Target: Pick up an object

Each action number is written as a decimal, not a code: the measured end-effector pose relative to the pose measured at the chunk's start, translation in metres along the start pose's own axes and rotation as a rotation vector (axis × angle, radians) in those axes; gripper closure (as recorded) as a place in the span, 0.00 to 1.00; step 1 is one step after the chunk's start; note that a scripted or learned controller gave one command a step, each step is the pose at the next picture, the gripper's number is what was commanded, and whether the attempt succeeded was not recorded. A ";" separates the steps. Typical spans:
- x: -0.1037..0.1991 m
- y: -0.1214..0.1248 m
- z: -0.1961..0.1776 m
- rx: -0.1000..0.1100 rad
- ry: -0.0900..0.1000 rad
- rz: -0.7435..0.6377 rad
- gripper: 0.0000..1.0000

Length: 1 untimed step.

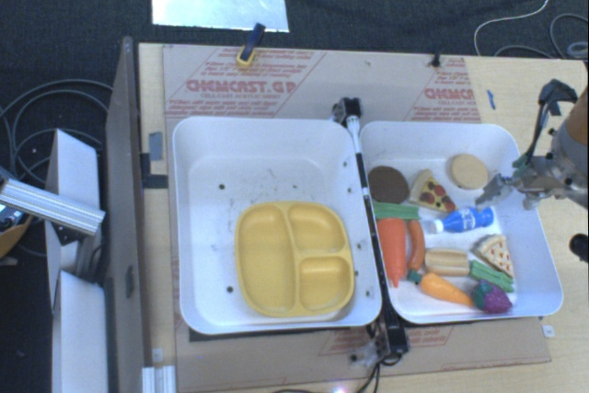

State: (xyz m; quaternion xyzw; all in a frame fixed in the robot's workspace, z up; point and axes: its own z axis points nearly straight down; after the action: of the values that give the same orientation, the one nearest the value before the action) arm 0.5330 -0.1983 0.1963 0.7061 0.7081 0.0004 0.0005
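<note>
The right bin holds several toy foods: a brown cookie, a pizza slice, a beige round biscuit, a blue bottle, a large carrot, a hot dog, a second pizza slice, a small carrot and purple grapes. My gripper hangs over the bin's right side, just right of the biscuit and above the bottle's cap end. Its fingers look spread, with nothing between them.
The left bin holds a yellow divided plate. A clamp sits where the two bins meet at the back. Cables lie on the floor at the far right, and a white box stands at the left.
</note>
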 end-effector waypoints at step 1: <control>0.078 0.082 0.107 -0.004 0.002 -0.011 0.00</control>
State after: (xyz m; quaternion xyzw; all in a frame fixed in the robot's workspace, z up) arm 0.6152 -0.1196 0.0897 0.7023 0.7119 0.0023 0.0011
